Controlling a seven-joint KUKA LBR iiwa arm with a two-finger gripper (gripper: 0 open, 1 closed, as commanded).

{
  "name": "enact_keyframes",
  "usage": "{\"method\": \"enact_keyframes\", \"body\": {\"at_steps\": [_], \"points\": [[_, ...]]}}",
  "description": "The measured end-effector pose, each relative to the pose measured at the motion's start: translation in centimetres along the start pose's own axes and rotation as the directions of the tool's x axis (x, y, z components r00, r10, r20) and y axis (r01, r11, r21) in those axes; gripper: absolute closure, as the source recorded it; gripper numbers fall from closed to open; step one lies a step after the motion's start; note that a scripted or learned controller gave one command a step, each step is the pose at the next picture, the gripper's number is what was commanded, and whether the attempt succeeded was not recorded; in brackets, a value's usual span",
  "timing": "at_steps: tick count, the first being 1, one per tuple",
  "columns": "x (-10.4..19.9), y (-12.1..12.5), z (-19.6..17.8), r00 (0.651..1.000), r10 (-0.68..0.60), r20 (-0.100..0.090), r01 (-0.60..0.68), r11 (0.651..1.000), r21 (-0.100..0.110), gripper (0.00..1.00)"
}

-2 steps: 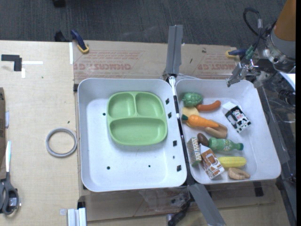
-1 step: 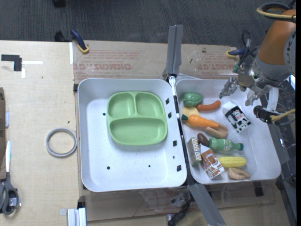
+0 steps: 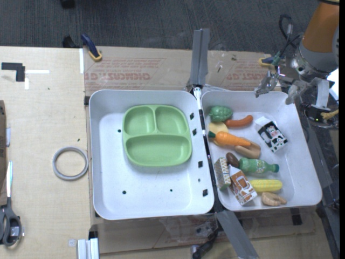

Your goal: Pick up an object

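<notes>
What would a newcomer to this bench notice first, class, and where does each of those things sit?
The light green divided plate lies alone in the left bin and catches the eye first. Next comes the heap of toy food in the right bin, above all the orange carrot at its middle and the yellow corn cob near its front edge. The arm's orange band glows at the upper right corner.

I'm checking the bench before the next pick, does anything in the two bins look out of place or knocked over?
Nothing looks spilled or damaged. The green three-section plastic plate lies flat in the left white bin. The toy foods are crowded in the right white bin; the small orange-and-white carton and the black-and-white carton lie tipped on their sides.
</notes>
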State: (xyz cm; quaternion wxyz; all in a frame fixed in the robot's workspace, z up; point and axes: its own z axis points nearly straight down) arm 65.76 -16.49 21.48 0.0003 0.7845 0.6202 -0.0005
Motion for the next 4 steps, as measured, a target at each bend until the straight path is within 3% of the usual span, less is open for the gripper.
{"method": "enact_keyframes", "body": {"at_steps": [1, 2, 3, 4], "points": [[-4.7, -1.5, 8.8, 0.996, -0.084, -0.001, 0.084, 0.996, 0.002, 0.0], [-4.7, -3.9, 12.3, 0.991, -0.134, -0.002, 0.134, 0.991, 0.002, 0.0], [-4.8, -3.8, 11.2, 0.991, -0.132, -0.001, 0.132, 0.991, -0.002, 1.0], [0.6, -4.9, -1.1, 0.989, -0.149, 0.0, 0.149, 0.989, 0.001, 1.0]]}}
